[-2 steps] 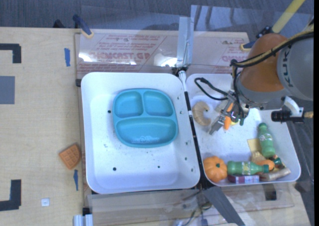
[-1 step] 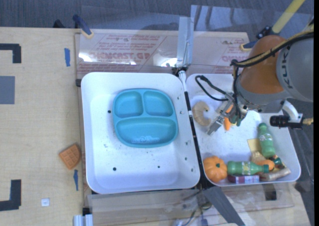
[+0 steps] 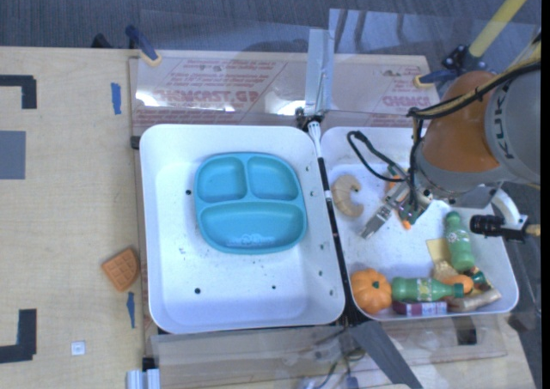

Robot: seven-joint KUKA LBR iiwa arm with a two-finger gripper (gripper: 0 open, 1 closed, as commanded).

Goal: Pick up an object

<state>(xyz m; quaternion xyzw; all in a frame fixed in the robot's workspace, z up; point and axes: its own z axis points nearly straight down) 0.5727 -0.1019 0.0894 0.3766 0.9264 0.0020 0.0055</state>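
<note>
My gripper (image 3: 384, 217) hangs over the middle of the right bin (image 3: 507, 293), pointing down and to the left. It is open, with nothing between its fingers (image 3: 375, 225). A beige crescent-shaped piece (image 3: 346, 194) lies just left of it, apart from the fingertips. An orange pumpkin (image 3: 372, 290) sits at the bin's front edge. A green bottle (image 3: 421, 289) lies on its side beside the pumpkin. Another green bottle (image 3: 460, 243) lies toward the right. Small yellow and orange items (image 3: 453, 274) are heaped in the front right corner.
The left bin (image 3: 163, 233) holds a blue divided plate (image 3: 250, 203). A divider rail (image 3: 326, 198) runs between the bins. A black cable (image 3: 368, 155) loops over the back of the right bin. An orange waffle-like block (image 3: 121, 269) lies on the bench left of the bins.
</note>
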